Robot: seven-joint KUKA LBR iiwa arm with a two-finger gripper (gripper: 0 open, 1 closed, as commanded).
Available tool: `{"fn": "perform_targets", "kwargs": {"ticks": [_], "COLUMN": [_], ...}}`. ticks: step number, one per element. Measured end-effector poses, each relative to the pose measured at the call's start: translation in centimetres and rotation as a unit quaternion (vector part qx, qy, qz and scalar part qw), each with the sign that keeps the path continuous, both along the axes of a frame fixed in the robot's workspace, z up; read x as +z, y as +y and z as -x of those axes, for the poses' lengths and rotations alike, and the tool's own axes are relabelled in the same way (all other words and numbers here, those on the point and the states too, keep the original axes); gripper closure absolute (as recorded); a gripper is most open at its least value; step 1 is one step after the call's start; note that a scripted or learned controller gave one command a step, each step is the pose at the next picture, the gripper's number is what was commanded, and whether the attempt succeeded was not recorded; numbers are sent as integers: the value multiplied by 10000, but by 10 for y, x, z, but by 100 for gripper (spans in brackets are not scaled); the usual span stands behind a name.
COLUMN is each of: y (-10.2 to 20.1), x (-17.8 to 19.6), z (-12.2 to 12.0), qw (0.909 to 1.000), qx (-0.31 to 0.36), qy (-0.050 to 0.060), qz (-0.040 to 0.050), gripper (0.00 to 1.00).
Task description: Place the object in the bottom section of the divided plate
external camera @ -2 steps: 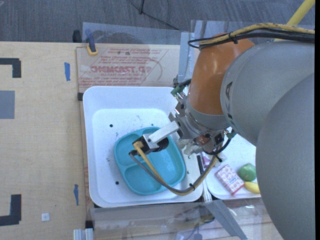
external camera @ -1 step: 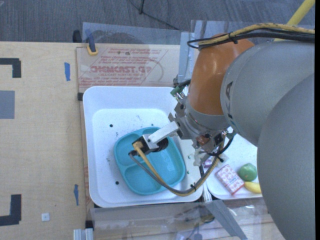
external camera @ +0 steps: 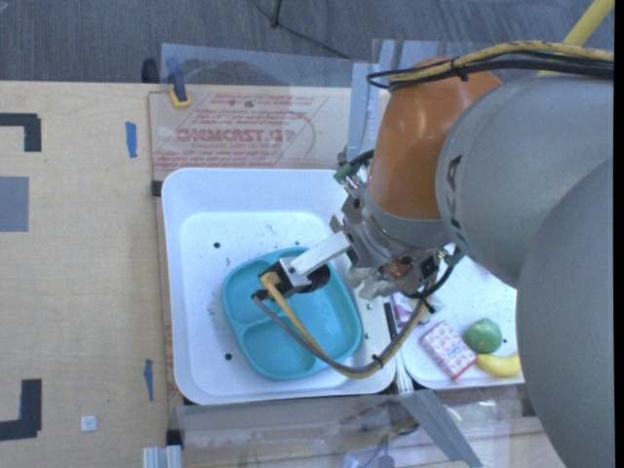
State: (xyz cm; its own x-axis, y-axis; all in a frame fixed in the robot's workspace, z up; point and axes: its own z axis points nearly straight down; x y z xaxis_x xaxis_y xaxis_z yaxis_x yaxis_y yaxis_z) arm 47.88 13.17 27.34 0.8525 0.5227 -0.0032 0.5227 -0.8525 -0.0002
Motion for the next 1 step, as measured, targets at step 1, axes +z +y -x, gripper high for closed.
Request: {"fn": "perform_targets", "kwargs": {"ticks": [1], "y": [1], "x": [0], "z": [0], "qw": [10000], "qx": [10], "qy": [7], "qz": [0], "gripper": [0]}}
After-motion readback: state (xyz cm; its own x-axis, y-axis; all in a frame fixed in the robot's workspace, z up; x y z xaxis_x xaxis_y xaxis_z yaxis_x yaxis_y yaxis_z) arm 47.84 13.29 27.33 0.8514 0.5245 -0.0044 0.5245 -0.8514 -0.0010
